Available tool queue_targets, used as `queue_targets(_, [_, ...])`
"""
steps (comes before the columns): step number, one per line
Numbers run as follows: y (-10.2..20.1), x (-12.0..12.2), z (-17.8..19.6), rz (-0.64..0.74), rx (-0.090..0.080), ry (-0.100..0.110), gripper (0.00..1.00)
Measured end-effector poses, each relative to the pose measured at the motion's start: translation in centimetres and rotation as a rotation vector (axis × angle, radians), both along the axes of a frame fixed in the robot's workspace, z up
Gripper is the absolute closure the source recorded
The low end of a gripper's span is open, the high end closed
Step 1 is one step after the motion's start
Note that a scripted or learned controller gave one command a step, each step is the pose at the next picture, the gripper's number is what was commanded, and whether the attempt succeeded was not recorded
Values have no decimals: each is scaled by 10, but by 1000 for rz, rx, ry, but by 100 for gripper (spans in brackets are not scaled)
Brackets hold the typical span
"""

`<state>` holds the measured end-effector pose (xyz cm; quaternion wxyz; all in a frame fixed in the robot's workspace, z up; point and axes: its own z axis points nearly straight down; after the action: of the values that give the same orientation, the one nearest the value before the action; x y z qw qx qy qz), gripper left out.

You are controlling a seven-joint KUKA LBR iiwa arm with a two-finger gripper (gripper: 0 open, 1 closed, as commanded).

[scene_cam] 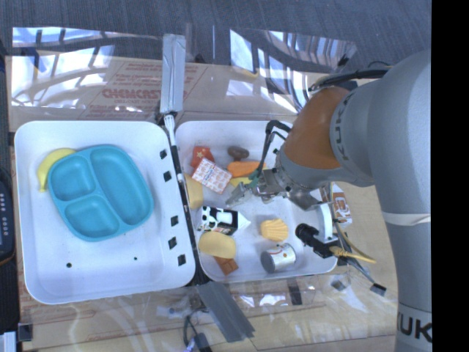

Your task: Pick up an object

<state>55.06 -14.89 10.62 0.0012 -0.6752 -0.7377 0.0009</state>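
The grey arm (381, 130) with its orange band reaches in from the right and bends down over the right-hand white bin (227, 129), where its gripper (244, 190) hangs low among the clutter in the bin's middle. Whether the gripper is open or closed cannot be told from this slant (its tip reads as a small tangle of metal against the white floor), and nothing can be seen held in it. Just above the gripper lies an orange carrot-shaped piece (244, 169), and just to the gripper's left a white square packet with a red pattern (212, 175), turned like a diamond. Further towards the back wall sit a small red block (203, 155) and a brown oval lump (238, 152), near each other but apart. A pale yellow slab (193, 193) lies against the bin's left wall. Towards the front of the bin are a black-and-white cow-patterned toy (218, 219), a yellow ridged shell-like piece (275, 230), a rounded yellow lemon-like piece (218, 246) with a small brown-orange block (227, 265) touching its lower edge, and a short silver can (279, 258) near the front wall. The left-hand white bin (44, 270), well apart from the gripper, holds a blue plastic plate with three compartments (102, 191), and a yellow banana-shaped piece (51, 163) shows at the plate's upper left rim, partly hidden by it.
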Motion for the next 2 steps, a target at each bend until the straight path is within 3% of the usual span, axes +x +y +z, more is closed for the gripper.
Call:
queue_targets(1, [0,68,-17,16,1,1,0])
queue_targets(2, [-21,103,-18,87,0,13,0])
